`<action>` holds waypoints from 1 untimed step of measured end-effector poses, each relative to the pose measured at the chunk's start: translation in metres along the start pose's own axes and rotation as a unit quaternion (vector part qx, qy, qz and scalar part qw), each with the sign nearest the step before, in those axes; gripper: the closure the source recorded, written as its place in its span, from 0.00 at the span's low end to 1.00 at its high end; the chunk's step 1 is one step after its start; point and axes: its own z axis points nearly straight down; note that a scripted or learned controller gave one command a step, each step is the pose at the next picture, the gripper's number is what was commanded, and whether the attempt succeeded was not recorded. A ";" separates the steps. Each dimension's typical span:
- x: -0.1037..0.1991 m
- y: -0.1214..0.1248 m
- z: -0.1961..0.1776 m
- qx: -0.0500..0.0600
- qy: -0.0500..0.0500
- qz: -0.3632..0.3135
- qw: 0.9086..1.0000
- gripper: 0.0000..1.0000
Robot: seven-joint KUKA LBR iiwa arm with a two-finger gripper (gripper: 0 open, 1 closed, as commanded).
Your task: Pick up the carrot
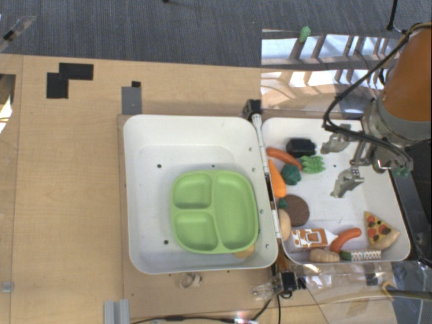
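Note:
The carrot [277, 181] is an orange tapered piece lying along the left wall of the right bin [398, 201], its thin end pointing to the back. My gripper [339, 165] hangs over the middle of that bin, about a hand's width right of the carrot. It is open, and nothing sits between its fingers [345, 183]. The grey arm with its orange band [412, 73] comes in from the upper right.
Around the carrot lie an orange-red sausage-like piece [283, 157], a dark green broccoli [291, 174], a light green leaf [312, 163], a black block [300, 146] and a brown patty [297, 209]. A pizza slice [379, 229] and red sausage [345, 238] lie at the front. The left bin [145, 154] holds a green divided plate [216, 211].

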 end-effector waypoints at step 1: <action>-0.009 0.056 0.087 -0.002 0.004 0.017 1.000 0.00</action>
